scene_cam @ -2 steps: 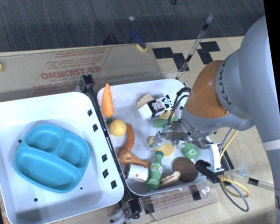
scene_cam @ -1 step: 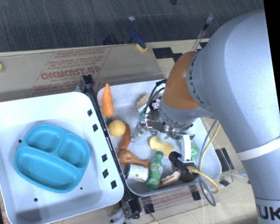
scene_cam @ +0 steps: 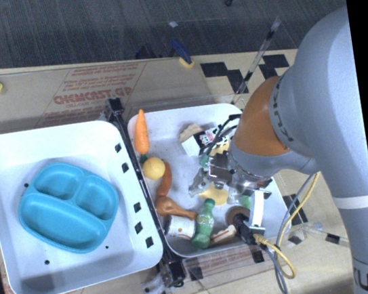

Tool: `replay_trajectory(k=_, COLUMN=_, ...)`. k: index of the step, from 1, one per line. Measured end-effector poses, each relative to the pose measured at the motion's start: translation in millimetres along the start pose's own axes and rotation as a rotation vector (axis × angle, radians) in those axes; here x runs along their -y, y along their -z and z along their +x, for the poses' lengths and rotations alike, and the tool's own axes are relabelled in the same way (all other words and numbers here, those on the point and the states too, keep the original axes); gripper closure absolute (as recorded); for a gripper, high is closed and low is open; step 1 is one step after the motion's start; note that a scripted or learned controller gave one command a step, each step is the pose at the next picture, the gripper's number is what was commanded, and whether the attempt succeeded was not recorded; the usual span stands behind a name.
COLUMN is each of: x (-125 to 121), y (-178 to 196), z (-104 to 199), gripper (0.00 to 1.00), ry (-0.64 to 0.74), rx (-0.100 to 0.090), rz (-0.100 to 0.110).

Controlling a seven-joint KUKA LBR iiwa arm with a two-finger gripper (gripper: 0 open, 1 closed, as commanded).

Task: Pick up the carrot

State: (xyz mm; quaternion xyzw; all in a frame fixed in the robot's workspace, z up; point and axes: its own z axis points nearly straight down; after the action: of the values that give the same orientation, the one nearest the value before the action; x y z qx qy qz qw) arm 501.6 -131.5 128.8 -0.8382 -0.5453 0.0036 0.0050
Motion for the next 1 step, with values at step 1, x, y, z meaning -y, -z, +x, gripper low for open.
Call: replay_trajectory(k=1, x=-38.7, y=13.1, z=-28.6, gripper=0.0, ry=0.32, rx=0.003, rz=-0.008)
